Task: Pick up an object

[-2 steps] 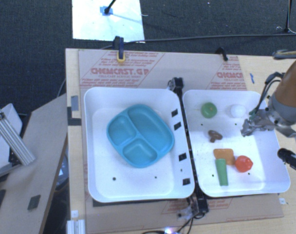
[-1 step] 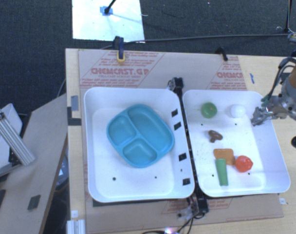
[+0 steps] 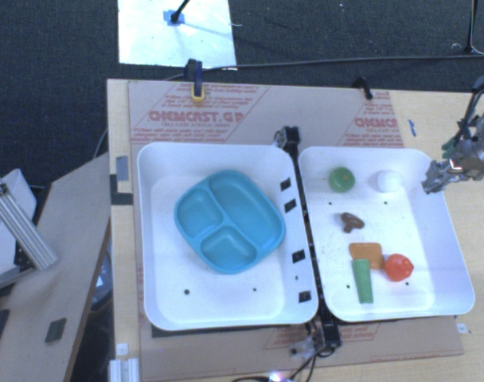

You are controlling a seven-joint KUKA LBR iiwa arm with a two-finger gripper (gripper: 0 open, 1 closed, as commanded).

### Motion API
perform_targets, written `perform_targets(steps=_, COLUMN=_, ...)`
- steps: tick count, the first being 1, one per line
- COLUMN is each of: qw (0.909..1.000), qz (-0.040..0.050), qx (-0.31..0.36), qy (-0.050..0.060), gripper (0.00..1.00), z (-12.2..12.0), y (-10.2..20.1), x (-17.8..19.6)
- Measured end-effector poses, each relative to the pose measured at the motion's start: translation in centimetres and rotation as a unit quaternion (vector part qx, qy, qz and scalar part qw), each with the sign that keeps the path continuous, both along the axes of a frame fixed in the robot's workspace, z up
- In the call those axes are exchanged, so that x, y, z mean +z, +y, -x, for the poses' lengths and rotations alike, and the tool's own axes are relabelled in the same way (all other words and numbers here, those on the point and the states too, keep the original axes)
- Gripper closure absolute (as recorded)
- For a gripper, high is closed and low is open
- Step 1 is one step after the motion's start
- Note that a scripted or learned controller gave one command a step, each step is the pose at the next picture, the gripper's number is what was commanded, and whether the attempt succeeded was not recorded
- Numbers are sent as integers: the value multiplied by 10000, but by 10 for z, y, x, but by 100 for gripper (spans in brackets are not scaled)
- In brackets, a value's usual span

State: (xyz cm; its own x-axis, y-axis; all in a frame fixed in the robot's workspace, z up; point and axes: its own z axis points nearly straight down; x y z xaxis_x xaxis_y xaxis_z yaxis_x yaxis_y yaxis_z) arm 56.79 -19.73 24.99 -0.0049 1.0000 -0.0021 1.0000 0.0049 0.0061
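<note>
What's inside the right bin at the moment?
The right bin holds a green ball, a white ball, a small brown piece, an orange block, a green stick and a red-orange ball. The stick's top touches the orange block; whether it overlaps it is unclear.

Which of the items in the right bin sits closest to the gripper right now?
The white ball, in the bin's far right corner. It lies just left of the gripper; the green ball beside it is farther off.
</note>
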Motion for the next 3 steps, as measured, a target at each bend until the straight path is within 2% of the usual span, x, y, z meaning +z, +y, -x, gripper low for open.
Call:
perform_targets(steps=2, qw=10000, qz=-12, qx=14, qy=22, gripper=100, z=10, y=91, x=6)
perform_targets(steps=3, qw=10000, qz=-17, qx=15, qy=34, gripper=100, z=24, y=144, x=-8)
